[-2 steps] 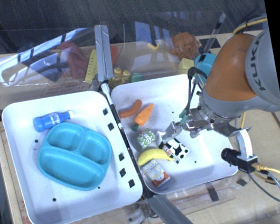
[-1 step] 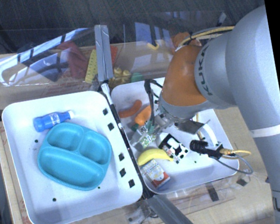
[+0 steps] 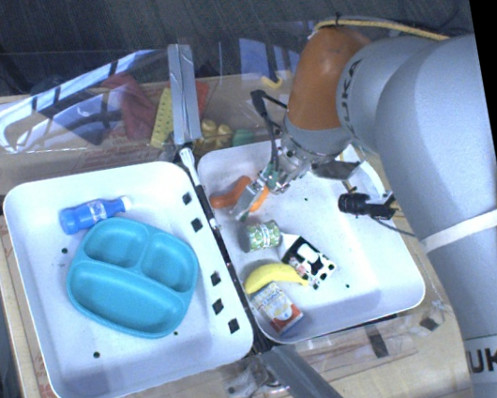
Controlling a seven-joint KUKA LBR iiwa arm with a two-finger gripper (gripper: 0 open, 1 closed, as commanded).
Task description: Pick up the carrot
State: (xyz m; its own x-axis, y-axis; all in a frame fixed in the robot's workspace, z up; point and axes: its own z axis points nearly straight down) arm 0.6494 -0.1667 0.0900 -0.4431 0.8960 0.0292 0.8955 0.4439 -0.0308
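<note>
The carrot [image 3: 230, 193] is a small orange piece lying in the right bin [image 3: 373, 257], near its upper left corner. My gripper [image 3: 262, 193] reaches down from the right and sits right at the carrot's right end, touching or nearly touching it. The orange band of the arm [image 3: 317, 76] rises just behind. The fingertips are too small and cluttered to read.
The right bin also holds a green can [image 3: 262, 236], a banana [image 3: 275, 277], a black-and-white cow toy [image 3: 307, 262] and a small carton [image 3: 278, 307]. The left bin [image 3: 67, 359] holds a blue divided plate [image 3: 133, 275] and a blue bottle [image 3: 92, 213].
</note>
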